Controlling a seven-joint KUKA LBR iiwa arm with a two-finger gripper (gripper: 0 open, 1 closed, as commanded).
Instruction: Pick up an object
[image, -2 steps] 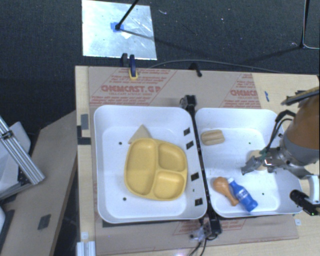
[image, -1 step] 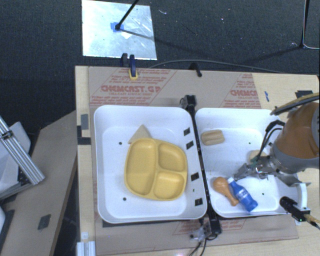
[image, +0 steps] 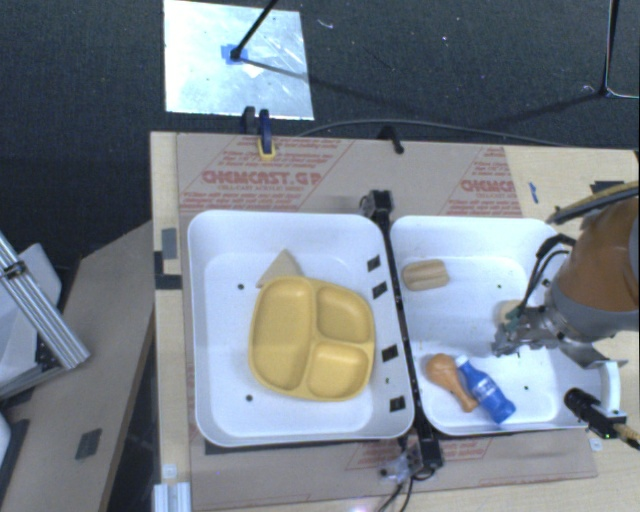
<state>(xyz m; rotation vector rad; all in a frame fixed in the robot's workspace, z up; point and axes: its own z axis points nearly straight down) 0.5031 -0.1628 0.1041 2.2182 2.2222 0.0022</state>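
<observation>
Overhead view of 2 white bins side by side on a bench. The left bin (image: 215, 300) holds a yellow compartment tray (image: 310, 338) with 3 sections, lying near the bin's centre; a tan wedge (image: 281, 265) shows at the tray's upper-left edge, partly under it. Bare floor rings the tray, widest along the left wall. The right bin (image: 470, 240) holds a tan block (image: 424, 274) near its upper-left corner, and a brown drumstick-shaped piece (image: 450, 380) beside a blue bottle (image: 486, 390) close to the lower rim; these 2 touch or nearly touch. The arm (image: 600, 280) enters from the right, and the gripper (image: 512, 335) sits low over the bin's right-centre floor, above the bottle and apart from it. Whether the tool is spread or pressed together cannot be told. Open floor lies between the block and the gripper.
</observation>
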